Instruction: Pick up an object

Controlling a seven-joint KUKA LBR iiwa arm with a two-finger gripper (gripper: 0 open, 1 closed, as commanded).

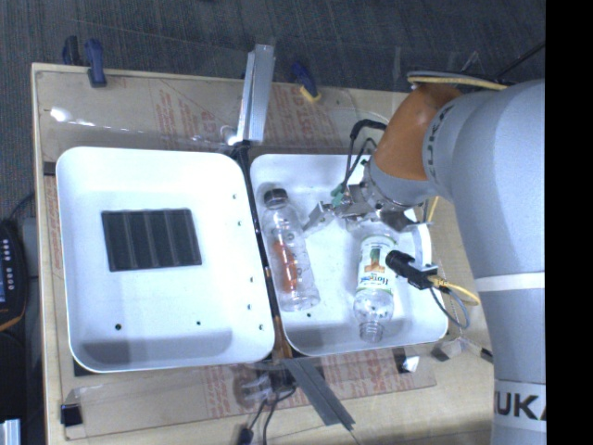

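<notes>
The left bin (83, 248) holds a dark ridged tray (151, 239). Right of it, in the right bin (278, 170), a clear bottle with reddish contents (288, 251) lies along the left wall; further right lies a green-labelled bottle (374, 284). Between the bottles, toward the bin's far end, hangs the gripper (324, 213), seemingly spread and pinching nothing, though the view is poor. It should centre over one bottle's body, straddle it crosswise, then descend.
</notes>
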